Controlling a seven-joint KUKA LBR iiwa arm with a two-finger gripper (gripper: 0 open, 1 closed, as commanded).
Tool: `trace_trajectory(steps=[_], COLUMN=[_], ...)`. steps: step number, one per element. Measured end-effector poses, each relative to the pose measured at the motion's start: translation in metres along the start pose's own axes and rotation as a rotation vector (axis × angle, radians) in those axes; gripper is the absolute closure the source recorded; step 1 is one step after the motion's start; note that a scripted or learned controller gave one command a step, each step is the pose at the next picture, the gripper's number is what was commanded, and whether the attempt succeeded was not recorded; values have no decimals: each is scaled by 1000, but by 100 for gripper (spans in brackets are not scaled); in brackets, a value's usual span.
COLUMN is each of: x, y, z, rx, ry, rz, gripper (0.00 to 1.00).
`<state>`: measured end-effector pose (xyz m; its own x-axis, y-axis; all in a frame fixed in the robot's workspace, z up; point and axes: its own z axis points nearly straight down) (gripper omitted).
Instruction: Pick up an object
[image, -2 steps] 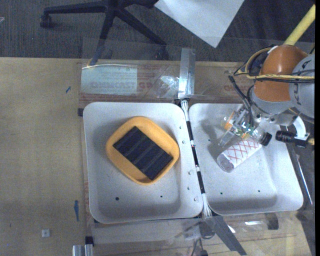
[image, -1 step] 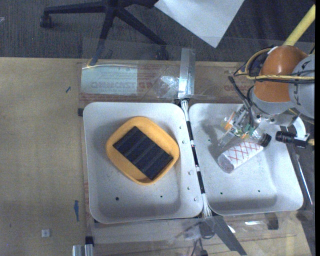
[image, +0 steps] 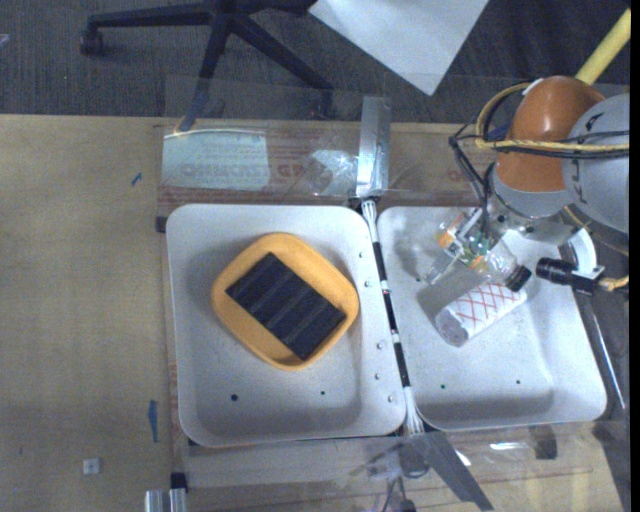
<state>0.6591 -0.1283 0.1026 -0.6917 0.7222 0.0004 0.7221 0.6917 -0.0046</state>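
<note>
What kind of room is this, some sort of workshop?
Probably a robotics lab or test bench. A robot arm reaches over two white bins taped to a wooden bench, holding test items like an orange-rimmed object, and an office chair base stands behind.

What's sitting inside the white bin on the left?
Inside the left bin lies one thing: a yellow-orange dish with a dark ribbed panel on its top. Whatever might lie beneath the dish is covered by it.

Two white bins (image: 195, 400) on the table. One yellow tray (image: 284, 299) on the left, one red-patterned roll (image: 482, 305) on the right
</note>
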Motion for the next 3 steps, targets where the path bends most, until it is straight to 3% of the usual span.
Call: trace_trajectory(steps=[2, 3], x=[0, -1], y=[0, 0], z=[0, -11], rx=[0, -4], ry=[0, -5], rz=[0, 2], gripper=[0, 100])
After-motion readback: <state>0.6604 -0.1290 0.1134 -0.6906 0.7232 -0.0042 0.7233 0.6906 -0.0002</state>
